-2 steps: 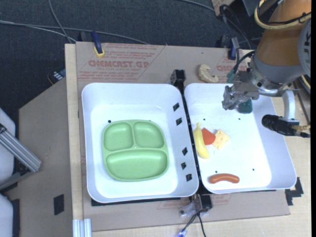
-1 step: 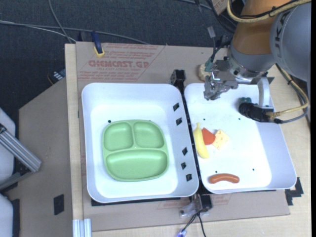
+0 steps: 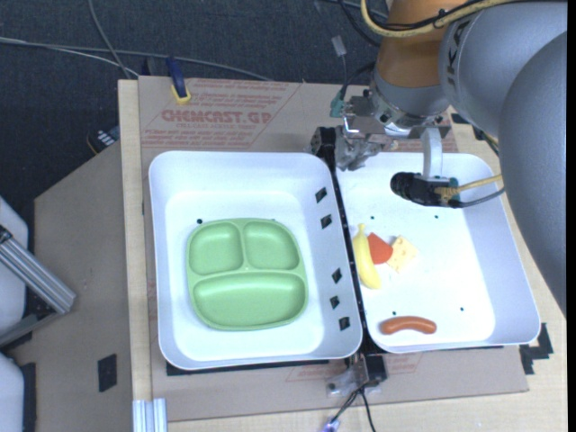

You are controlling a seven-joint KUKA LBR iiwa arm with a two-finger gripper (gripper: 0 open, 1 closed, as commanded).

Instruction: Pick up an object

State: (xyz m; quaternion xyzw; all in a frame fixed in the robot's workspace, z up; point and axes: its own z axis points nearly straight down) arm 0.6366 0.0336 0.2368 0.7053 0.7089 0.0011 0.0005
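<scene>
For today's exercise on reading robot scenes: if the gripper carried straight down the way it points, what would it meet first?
Probably the bare floor of the right bin near its top-left corner; depth is unclear. The gripper hangs there.

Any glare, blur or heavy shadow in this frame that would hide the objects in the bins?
Camera view: lighting is even and focus is sharp on the banana, the sausage and the green tray; the white bins are bright with mild glare; the near grey arm is soft; shadows are faint.

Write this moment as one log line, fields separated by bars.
tool over right bin far corner | banana, sausage in right bin | green tray in left bin
</scene>
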